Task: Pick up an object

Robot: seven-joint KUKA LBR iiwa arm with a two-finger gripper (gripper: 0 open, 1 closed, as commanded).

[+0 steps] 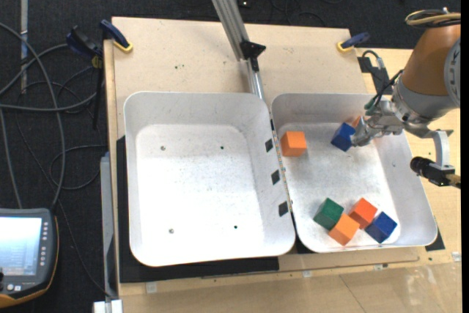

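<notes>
Blue cube point(342, 136) sits against the hand point(360, 135); whether its fingers clamp it, I cannot tell.

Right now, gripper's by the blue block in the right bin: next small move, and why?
Probably a short, slow lift straight up to test the grasp. The gripper sits right against the blue block near the right bin's back wall, but the view doesn't settle whether the block is actually held.

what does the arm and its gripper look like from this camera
The arm enters from the right: a rounded orange band above a grey wrist section. Black cables run along its upper side. The gripper is small, metallic grey and dark. A black knob-like fitting sticks out below the wrist.
</notes>
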